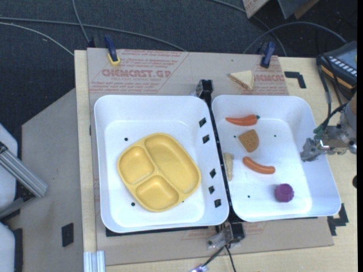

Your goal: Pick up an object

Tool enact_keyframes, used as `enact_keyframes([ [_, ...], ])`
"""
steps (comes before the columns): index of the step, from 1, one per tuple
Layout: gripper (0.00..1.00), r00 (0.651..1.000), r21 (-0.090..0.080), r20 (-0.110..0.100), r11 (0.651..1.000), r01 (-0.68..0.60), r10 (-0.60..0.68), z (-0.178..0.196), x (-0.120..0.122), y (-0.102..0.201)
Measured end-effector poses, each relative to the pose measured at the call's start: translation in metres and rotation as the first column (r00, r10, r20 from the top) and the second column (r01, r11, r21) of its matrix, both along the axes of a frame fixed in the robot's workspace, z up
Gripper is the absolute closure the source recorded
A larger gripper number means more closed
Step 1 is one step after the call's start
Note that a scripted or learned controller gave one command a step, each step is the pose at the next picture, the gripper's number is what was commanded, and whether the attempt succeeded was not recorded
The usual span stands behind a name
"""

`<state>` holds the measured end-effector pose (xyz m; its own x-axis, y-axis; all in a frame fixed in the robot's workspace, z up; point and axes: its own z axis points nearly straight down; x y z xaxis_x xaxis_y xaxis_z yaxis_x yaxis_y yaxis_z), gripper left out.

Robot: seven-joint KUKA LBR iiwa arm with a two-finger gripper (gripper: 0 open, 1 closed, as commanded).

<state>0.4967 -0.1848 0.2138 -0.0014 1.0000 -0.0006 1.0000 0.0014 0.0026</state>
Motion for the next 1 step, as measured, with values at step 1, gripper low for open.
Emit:
enact_keyframes([
  [1,1.0,1.0,0.002,0.001,1.0,-0.006,0.006,0.0124,0.0152,0.053],
])
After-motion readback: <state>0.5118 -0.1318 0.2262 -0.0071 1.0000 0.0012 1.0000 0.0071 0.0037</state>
